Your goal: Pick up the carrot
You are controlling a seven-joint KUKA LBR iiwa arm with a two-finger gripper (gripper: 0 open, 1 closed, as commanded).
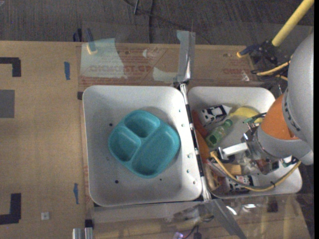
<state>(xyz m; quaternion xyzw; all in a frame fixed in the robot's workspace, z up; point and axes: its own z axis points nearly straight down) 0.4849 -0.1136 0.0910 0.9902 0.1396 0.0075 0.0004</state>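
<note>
The carrot [200, 136] is a thin orange strip lying along the left wall of the right bin [234, 91], partly hidden by other items. My gripper [242, 164] hangs low over the middle of that bin, to the right of the carrot and a little nearer the front. The wrist and its cables cover whatever lies beneath it. Nothing can be seen held.
A teal divided plate [144, 143] lies in the left bin [99, 113]. In the right bin a green bottle [219, 132], a black-and-white carton [214, 114] and a yellow item [244, 112] crowd the space beside the carrot. More small items lie near the front wall.
</note>
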